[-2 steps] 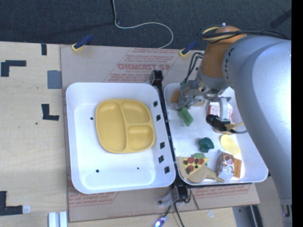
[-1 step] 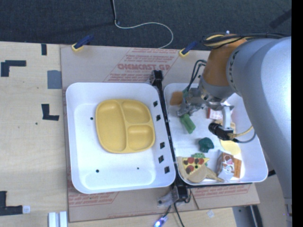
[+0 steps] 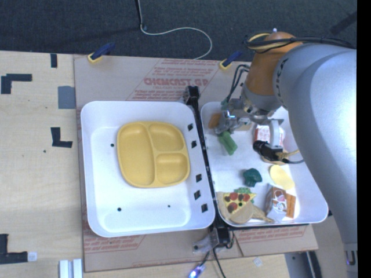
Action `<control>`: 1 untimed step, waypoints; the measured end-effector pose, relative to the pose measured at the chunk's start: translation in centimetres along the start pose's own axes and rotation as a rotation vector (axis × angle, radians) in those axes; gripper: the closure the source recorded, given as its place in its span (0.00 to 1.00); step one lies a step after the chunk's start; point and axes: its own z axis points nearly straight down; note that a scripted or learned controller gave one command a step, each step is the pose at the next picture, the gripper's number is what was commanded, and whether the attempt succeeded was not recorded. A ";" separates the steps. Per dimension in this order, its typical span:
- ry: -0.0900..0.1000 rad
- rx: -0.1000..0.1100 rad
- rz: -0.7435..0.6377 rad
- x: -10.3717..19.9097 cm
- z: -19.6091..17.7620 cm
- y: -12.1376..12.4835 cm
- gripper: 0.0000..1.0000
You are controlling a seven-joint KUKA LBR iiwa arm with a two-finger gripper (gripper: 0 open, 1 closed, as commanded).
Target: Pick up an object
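Cardboard-covered counter (image 3: 174,86) with two white bins, the arm reaching down into the right one

Nearest the camera in the right bin (image 3: 310,213) lie a pizza slice toy (image 3: 237,204) and a small printed carton (image 3: 280,203), then a dark green lump (image 3: 251,176) and a pale yellow piece (image 3: 281,176); beyond them a green stick-shaped object (image 3: 227,142) sits just under the jaws (image 3: 227,120), perhaps touching them, with a red-and-white packet (image 3: 269,135) beside. Whether the jaws are spread or closed I cannot tell, and nothing is plainly held. I judge this the descent onto the green stick; next the fingers must straddle it, close and lift. The bin divider (image 3: 197,138) close by crowds that grasp. Left bin (image 3: 95,155) carries a yellow divided plate (image 3: 153,153)
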 end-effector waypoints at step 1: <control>-0.002 -0.001 0.002 0.2 0.0 -0.1 0.00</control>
